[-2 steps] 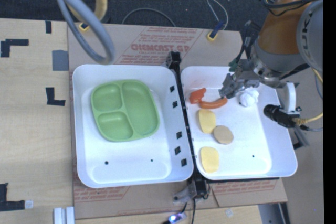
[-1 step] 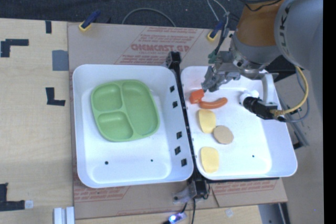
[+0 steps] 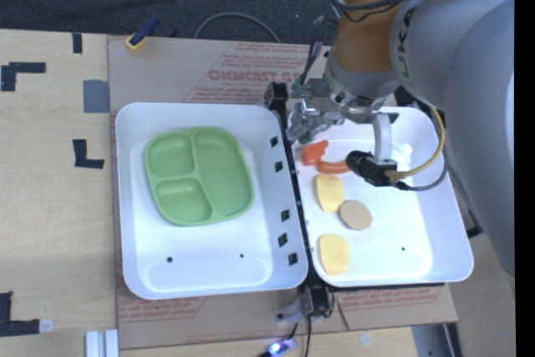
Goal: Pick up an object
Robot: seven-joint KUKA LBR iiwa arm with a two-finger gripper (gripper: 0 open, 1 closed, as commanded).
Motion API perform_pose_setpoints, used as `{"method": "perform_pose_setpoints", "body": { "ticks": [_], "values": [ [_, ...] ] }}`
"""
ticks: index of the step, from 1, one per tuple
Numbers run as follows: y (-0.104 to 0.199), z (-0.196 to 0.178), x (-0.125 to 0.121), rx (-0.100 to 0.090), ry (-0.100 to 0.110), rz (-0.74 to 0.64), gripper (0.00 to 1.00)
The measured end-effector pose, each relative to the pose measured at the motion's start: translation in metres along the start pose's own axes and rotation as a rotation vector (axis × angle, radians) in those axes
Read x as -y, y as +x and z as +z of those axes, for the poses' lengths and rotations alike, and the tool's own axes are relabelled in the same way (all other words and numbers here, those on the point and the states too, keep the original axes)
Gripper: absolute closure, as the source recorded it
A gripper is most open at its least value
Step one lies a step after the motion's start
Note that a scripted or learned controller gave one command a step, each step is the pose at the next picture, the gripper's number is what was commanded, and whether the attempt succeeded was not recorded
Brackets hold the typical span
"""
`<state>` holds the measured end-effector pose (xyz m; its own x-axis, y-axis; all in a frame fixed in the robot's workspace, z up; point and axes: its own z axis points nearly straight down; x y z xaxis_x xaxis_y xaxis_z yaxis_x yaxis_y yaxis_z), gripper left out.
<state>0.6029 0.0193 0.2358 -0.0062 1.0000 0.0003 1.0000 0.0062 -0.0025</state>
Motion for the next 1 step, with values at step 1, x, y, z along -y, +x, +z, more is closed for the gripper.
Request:
{"method": "perform_pose_setpoints", "body": {
  "ticks": [1],
  "values": [
    [0.0496,0.0110,-0.0192,0.001,-0.002,0.003,1.00]
  ]
}}
